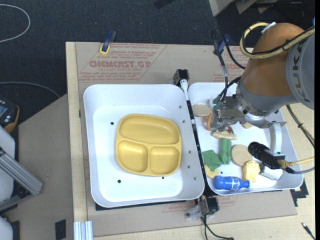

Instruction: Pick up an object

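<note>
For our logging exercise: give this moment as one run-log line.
gripper: over right bin | yellow tray: left bin | blue bottle: right bin

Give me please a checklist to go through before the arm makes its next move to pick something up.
1. Gripper over the right bin, where the small things lie: ok.
2. Gripper holding something: cannot tell, the wrist hides it.
3. Things below the gripper well apart: not ok, the tan piece and the orange piece crowd close together.
4. Green piece and blue bottle free of the arm: ok.
5. Yellow plate in the left bin, out of the way: ok.
</note>
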Robot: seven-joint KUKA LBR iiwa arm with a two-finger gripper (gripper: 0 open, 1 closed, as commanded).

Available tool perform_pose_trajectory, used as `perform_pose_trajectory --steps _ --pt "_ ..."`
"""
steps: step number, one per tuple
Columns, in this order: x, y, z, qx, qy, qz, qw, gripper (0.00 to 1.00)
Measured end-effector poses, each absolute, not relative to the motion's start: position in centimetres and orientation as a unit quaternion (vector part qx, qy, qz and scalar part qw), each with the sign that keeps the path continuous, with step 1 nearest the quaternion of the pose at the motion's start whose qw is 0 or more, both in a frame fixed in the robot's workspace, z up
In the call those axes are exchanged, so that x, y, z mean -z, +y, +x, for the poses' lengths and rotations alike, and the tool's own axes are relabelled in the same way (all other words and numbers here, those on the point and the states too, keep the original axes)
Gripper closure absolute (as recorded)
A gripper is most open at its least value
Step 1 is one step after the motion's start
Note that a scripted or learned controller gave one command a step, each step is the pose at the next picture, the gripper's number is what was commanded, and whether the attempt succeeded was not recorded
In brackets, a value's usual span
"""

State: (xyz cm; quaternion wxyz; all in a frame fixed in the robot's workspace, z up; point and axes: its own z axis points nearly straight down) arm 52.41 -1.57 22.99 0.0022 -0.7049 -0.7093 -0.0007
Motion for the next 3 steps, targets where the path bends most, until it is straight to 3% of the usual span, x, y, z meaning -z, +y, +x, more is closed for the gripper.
perform_pose_trajectory --steps 1,3 --pt "-23.5 3.3 50.8 -0.0001 -0.709 -0.705 0.002 1.0" --pt "-22.1 4.9 49.6 -0.0012 -0.708 -0.707 0.002 1.0"
